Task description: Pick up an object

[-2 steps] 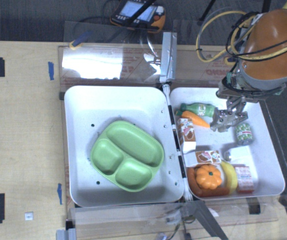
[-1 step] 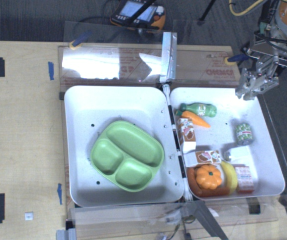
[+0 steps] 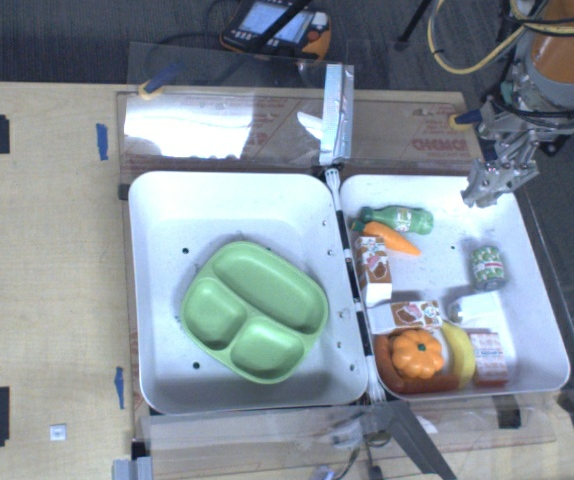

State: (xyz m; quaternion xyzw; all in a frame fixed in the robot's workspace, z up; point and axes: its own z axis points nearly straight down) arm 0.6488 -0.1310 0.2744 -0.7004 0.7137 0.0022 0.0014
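Green can (image 3: 487,266) is left ungrasped in the right bin (image 3: 542,298); gripper (image 3: 492,180) is poised above, fingers' spread indiscernible, descent judged next.

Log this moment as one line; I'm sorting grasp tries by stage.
stage: approach | hand: above right bin's far corner, holding nothing | nearest item: green can | green tray: left bin

Bright, even overhead light, with glare on the clear plastic sheet (image 3: 229,128) behind the bins and slightly soft focus.
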